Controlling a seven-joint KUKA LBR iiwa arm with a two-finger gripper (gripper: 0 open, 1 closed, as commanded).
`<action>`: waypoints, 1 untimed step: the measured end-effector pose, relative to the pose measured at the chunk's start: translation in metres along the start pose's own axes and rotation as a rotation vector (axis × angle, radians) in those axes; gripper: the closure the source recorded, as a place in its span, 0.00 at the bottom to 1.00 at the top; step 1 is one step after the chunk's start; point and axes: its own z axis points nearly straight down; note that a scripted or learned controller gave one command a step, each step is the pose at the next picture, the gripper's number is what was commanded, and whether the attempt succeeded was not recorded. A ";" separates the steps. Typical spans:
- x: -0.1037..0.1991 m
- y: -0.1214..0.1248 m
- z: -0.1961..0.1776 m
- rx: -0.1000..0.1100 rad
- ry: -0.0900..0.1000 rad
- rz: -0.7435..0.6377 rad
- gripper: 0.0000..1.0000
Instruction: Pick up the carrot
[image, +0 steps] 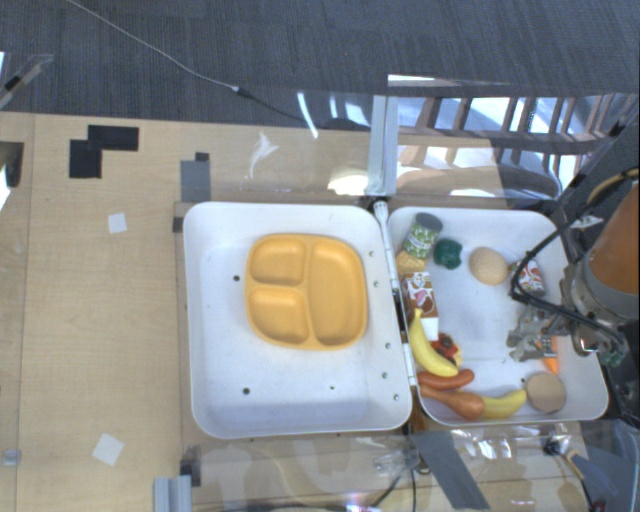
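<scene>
A small orange piece, the carrot (553, 362), shows in the right bin (470, 310) close to its right wall. Most of the carrot is hidden under my gripper (532, 340). The gripper hangs low in the bin, directly over and touching the carrot's left side. The grey arm with its orange band (612, 265) comes in from the right edge. Whether the carrot sits inside the gripper is hidden by the metal.
The left bin (215, 380) holds a yellow divided plate (305, 290). Around the gripper in the right bin lie a beige ball (545, 392), two bananas (430, 350), two sausages (455, 402), a bottle (420, 295), a green can (423, 236), a beige roll (489, 266) and a red-white packet (530, 278).
</scene>
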 end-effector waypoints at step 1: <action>0.010 -0.022 0.032 0.006 -0.011 -0.192 1.00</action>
